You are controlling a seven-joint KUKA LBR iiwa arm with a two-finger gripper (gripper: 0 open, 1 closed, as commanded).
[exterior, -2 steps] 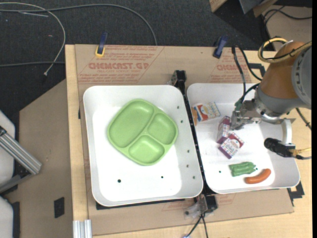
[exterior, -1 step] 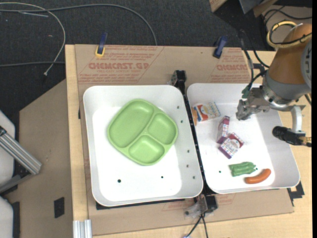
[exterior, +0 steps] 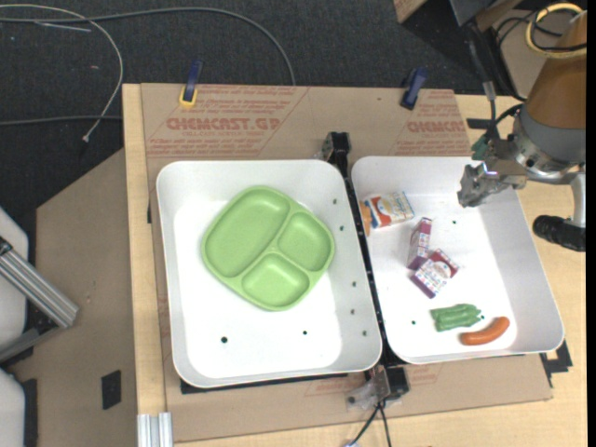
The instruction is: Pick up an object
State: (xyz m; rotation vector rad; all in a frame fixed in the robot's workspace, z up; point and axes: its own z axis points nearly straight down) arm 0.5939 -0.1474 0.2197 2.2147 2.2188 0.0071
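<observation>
hovering over the right bin (exterior: 521,250), the claw (exterior: 475,189) looks free of any load; i cannot tell its state. approach step, i judge. nearest pick: the purple packet (exterior: 421,240) below-left; it needs lowering over it.

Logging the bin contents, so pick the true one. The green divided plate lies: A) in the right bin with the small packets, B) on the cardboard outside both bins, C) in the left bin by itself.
C: the green divided plate lies alone in the left bin, apart from the packets.
</observation>
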